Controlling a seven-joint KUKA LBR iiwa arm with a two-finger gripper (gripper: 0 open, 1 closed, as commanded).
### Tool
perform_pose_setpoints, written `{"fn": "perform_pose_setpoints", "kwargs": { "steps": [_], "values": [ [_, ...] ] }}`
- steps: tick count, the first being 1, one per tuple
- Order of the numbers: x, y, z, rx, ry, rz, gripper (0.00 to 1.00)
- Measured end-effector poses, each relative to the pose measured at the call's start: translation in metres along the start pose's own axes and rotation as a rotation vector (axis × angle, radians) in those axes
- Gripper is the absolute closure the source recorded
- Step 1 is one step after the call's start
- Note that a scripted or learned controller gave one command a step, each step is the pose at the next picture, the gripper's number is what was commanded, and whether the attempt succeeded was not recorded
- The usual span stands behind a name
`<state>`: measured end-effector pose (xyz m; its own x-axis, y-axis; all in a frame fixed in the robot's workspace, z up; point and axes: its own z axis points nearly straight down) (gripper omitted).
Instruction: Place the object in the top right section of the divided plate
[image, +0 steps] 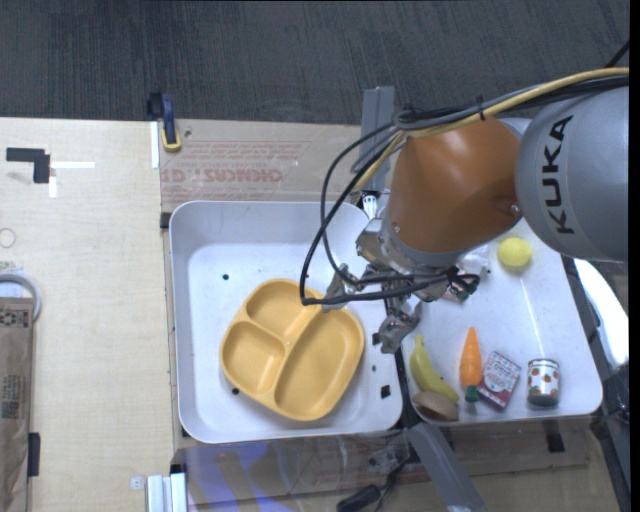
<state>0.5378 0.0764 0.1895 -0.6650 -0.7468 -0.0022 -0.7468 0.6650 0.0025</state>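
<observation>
- The gripper (397, 330) hangs over the inner edge between both bins; whether it grips, I cannot tell.
- The divided plate (292, 348) lies in the left bin (200, 300), toward its front edge.

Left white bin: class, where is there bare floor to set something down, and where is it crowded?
Bare floor in the left white bin: between its rear wall and the yellow divided plate. Crowded: right side, under the gripper.

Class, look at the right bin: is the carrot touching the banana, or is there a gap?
Apart. The camera view shows a strip of white bin floor between the carrot and the banana.
</observation>
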Motion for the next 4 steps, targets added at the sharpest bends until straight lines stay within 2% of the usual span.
{"fn": "perform_pose_setpoints", "kwargs": {
  "steps": [1, 2, 3, 4],
  "values": [
    [-0.050, -0.001, 0.012, -0.002, -0.001, -0.481, 0.00],
    [-0.034, -0.085, -0.001, 0.000, -0.003, -0.709, 0.00],
    [-0.092, -0.057, 0.055, -0.001, -0.002, -0.800, 0.00],
    [-0.082, -0.068, 0.000, 0.000, -0.004, -1.130, 0.00]
  ]
}}
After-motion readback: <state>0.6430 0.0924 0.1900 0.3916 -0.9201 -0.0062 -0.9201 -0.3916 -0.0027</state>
